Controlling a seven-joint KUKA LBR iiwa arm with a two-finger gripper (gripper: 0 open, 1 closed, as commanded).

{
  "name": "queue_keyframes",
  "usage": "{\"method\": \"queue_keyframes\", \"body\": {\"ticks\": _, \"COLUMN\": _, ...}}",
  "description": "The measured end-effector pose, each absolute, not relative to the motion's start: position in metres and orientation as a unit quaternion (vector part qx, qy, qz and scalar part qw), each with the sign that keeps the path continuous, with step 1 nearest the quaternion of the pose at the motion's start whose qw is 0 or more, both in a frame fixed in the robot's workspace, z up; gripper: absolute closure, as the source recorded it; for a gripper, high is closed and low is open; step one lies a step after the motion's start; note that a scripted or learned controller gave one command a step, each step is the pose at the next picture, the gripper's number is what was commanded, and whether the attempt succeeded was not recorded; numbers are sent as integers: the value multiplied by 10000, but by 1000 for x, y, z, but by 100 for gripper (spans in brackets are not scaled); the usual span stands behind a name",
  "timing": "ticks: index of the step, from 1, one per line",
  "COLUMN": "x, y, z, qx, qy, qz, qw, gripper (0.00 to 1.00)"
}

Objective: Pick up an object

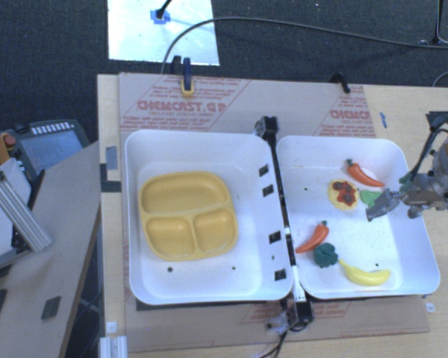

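The right bin [414, 233] holds several toy foods. At its back lies an orange-red carrot [364, 174], with a small round pizza [343, 194] and a green leafy piece [369, 197] just in front of it. Nearer the middle lie an orange chilli [313, 237] and a dark green broccoli [326, 255]. A yellow banana [366, 275] rests by the front wall. My gripper [390, 200] reaches in from the right and hangs over the right half of this bin, close beside the green leafy piece. Nothing is visibly held in it.
The left bin [134, 274] holds a yellow three-compartment tray [187, 215]. A black divider with clips [275, 207] runs between the bins. A teach pendant [48, 146] and an aluminium rail [15, 207] lie on a side table at left.
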State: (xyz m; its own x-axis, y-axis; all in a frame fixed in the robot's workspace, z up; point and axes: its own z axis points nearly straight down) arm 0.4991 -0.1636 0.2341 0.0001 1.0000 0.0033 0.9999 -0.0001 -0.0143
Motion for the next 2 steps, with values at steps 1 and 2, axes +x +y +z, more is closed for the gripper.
{"method": "queue_keyframes", "body": {"ticks": 1, "x": 501, "y": -163, "z": 239, "qx": -7058, "qy": -7084, "qz": 13, "qw": 19, "gripper": 0}}
{"method": "queue_keyframes", "body": {"ticks": 2, "x": 497, "y": -173, "z": 185, "qx": -7070, "qy": -7072, "qz": 20, "qw": 36, "gripper": 0}}
